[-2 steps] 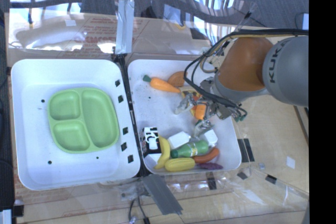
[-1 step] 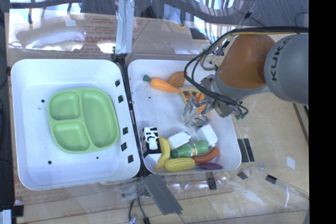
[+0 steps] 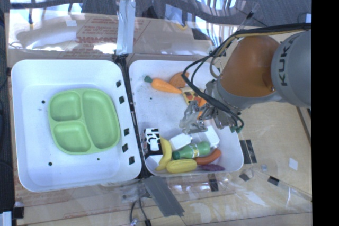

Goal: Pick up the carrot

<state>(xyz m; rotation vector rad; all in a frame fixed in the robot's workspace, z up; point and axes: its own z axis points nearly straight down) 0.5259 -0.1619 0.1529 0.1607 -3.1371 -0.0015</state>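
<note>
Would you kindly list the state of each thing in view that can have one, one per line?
Orange carrot with green top: lying flat in the right white bin, not held.
Two-finger gripper: low over the right bin, beside the carrot; nothing visibly held.
Green divided plate: lying flat in the left white bin.
Green bottle: on its side.
Yellow banana: lying at the bin's near edge.

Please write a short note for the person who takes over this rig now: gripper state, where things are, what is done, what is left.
Gripper: over the middle of the right bin, holding nothing that I can see.
Carrot: lying free near the right bin's far left corner, apart from the gripper.
Green plate: in the left bin.
Done: nothing yet.
Left: reach the carrot, grasp it, lift it.
</note>
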